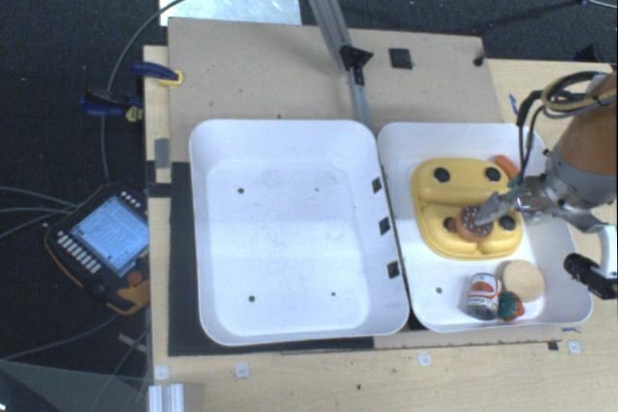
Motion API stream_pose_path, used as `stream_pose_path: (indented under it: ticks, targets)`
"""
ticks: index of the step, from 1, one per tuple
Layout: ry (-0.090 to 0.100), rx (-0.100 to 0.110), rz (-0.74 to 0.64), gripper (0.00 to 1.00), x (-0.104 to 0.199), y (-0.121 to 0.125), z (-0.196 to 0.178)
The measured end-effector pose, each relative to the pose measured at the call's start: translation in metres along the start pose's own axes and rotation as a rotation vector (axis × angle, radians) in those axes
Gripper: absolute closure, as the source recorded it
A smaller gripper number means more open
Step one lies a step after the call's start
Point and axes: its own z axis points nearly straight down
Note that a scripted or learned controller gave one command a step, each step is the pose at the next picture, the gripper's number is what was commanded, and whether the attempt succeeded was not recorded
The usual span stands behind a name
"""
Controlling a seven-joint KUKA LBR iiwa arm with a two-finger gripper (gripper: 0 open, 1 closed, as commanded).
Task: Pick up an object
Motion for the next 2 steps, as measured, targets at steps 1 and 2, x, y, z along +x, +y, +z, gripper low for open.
stream_pose_path:
  ticks: [1,2]
  targets:
    - [0.002,0.003,0.000,1.00,0.001,0.000,-0.007]
    - [0.003,0.007,0.000,1.00,-0.003,0.005,-0.071]
